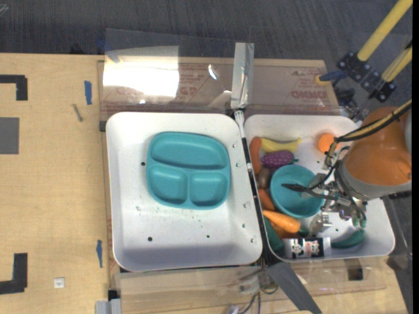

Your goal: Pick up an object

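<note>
While its grasp can't be told, the gripper [325, 209] hangs near the right bin's [383, 241] crowded front edge.

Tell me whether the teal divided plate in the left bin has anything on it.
Empty. The teal divided plate lies flat in the left bin, and all three compartments show bare teal.

You look down from one fixed camera above the bench, tilted at a slant, far enough back to take in both white bins. The left bin [124, 241] fills mid-frame, the right bin [383, 241] sits lower right, where the arm [380, 156] enters.
</note>
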